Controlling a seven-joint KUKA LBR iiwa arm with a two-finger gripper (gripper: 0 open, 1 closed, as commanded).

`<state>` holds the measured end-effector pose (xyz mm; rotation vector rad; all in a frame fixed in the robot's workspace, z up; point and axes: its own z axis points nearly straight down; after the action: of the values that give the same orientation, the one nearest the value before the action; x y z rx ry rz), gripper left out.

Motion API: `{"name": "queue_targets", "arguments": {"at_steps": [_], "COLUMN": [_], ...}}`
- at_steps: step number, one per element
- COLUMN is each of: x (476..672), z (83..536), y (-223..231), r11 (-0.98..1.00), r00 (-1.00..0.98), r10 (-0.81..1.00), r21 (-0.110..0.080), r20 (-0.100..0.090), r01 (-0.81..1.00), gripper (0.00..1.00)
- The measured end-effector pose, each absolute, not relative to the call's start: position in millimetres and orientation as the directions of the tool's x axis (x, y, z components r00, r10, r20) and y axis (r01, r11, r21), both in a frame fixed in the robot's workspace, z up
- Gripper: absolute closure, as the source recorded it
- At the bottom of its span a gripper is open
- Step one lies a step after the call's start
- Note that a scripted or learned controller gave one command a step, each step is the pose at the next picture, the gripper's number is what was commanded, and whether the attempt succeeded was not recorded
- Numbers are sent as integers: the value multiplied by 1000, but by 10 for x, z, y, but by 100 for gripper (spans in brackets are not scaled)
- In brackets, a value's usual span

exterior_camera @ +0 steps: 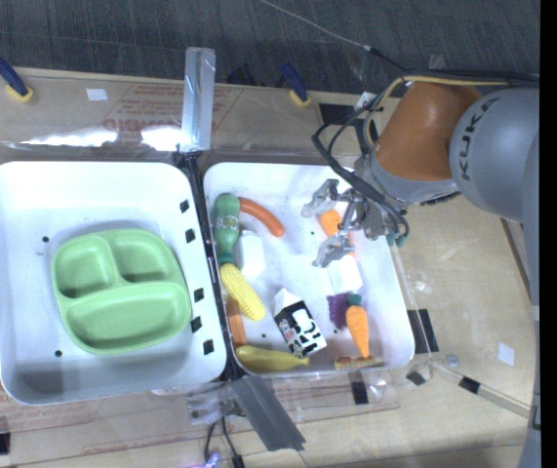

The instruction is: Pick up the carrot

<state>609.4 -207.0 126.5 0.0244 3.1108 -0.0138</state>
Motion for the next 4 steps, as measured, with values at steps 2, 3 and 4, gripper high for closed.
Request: {"name": "queue_targets", "arguments": {"at_steps": [2,3,4], "x": [6373,5765,5762], "z": [1050,1257,1256], "y": [-2094,-1360,-1367], "r11": [997,897,896], "r00": [-997,-897,-896], "r10": [79,443,443], "r21": [-2,1,0], "r20": [-9,1,1], "r01": [79,443,443], "gripper": [100,100,0]}}
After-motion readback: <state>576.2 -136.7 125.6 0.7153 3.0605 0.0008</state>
